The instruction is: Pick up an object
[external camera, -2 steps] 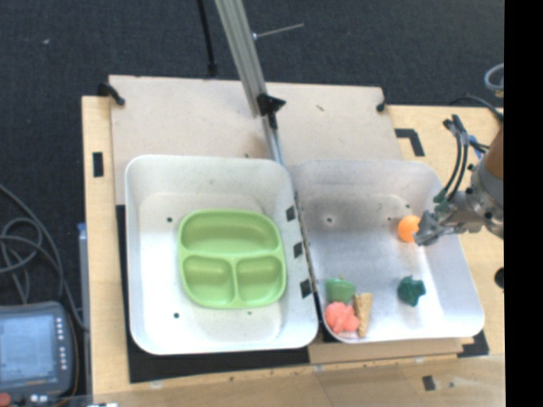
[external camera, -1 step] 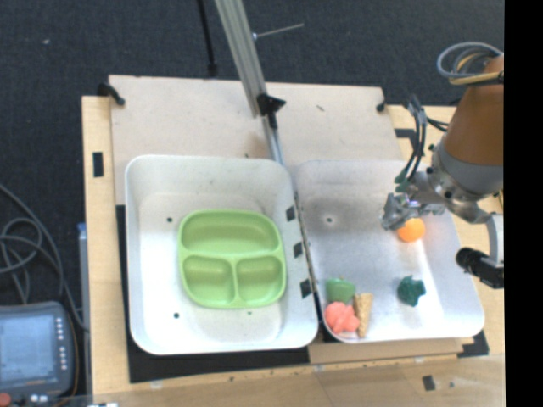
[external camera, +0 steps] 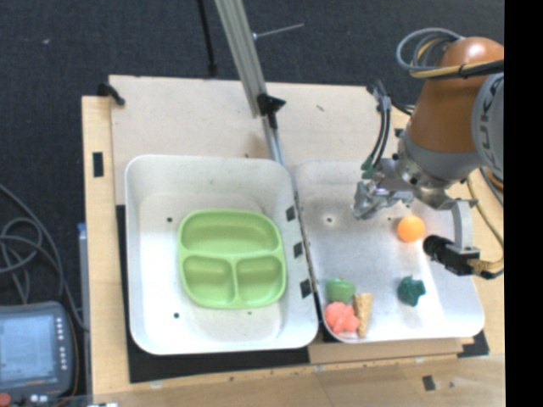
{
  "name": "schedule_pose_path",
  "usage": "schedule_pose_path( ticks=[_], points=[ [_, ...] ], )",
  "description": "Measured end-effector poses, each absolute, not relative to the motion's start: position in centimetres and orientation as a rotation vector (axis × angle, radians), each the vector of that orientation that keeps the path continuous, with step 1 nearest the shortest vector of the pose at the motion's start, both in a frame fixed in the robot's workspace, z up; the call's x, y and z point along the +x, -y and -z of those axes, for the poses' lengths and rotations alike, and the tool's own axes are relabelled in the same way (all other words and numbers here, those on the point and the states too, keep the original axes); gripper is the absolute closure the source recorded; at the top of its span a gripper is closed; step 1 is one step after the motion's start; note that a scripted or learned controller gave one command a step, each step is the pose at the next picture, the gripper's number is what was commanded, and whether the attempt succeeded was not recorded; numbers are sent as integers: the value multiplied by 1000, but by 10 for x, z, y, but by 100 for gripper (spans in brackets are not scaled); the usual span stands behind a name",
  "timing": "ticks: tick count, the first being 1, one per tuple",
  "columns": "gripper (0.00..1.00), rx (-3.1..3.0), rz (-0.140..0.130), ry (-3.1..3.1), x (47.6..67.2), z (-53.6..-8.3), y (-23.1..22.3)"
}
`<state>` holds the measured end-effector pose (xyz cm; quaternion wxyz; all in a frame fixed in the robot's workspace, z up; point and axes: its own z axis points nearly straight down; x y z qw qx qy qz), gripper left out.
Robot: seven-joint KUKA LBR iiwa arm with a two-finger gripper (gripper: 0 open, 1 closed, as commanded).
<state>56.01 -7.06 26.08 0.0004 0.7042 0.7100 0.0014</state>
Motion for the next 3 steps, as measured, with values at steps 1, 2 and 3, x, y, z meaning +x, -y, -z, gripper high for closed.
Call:
schedule_pose_path(
  ticks=[1, 2, 3],
  points=[
    [100, 2214, -1, -2228, 581, -247, 25],
    [100, 2212, -4, -2230, 610, -245, -31],
    [100, 2212, -6, -2229, 637, -253, -81]
  ],
)
